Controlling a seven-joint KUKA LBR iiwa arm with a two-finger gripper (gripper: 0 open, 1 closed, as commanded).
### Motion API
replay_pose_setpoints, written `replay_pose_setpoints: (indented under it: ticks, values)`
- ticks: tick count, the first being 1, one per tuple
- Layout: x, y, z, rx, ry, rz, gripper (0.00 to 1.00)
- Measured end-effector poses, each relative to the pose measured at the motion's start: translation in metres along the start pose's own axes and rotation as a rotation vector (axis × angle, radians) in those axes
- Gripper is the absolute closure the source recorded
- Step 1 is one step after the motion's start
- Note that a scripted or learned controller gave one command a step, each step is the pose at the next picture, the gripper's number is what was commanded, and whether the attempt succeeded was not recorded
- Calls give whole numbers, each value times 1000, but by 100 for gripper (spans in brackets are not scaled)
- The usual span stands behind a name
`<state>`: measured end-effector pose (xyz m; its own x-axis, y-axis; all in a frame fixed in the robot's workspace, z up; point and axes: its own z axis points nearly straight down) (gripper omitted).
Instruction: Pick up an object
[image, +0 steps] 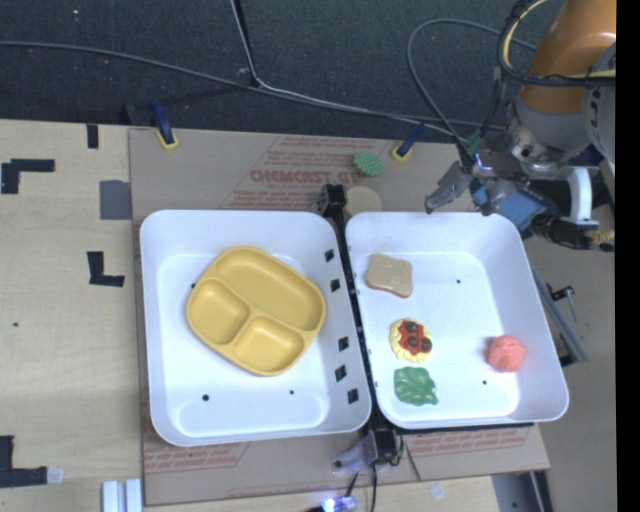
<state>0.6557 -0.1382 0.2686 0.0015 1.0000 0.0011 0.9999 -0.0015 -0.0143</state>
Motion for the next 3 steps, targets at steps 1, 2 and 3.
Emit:
replay_pose_setpoints:
  ticks: [1, 2, 3]
  values:
    - [0, 2, -9, -13, -2, -3, 0]
    - [0, 10, 50, -10, -3, -3, 0]
    - [3, 7, 114, -9, -2, -3, 0]
